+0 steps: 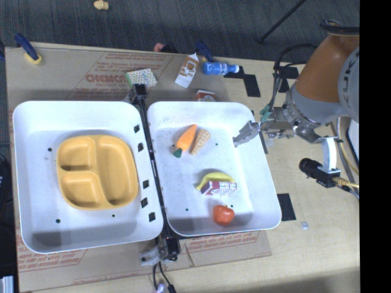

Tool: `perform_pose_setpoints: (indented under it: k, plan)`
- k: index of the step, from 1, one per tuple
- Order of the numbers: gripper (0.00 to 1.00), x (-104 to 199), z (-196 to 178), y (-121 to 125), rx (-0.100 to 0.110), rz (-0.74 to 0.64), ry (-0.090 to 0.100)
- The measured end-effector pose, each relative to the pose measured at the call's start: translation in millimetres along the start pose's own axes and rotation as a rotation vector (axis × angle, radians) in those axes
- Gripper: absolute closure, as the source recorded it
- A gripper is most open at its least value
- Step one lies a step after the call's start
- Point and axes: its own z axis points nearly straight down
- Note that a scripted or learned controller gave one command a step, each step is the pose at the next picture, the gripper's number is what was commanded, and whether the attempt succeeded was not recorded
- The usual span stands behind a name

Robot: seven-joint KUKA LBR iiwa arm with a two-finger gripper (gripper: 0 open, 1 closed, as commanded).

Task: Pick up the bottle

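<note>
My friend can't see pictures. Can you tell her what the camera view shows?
A grey and orange robot arm's end effector hangs over the right edge of the right bin, which holds a carrot, banana and tomato. A blue bottle lies on the bench behind it; the left bin holds a yellow tray.

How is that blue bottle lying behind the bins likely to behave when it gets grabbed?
The bottle lies on its side on the bench, outside the right bin, so it may roll if nudged. It looks small and plastic, so probably light and smooth enough to slip. The end effector is over the bin's rim, well short of it.
</note>
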Motion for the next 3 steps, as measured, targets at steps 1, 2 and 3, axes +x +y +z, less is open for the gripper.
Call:
perform_pose_setpoints:
  k: [1,2,3]
  plan:
    - [1.0,0.4,-10.2,0.4,0.002,-0.005,0.001]
    - [1.0,52.2,34.7,-65.3,0.002,-0.002,0.001]
    - [1.0,-4.7,-5.2,-76.7,-0.001,0.468,0.0]
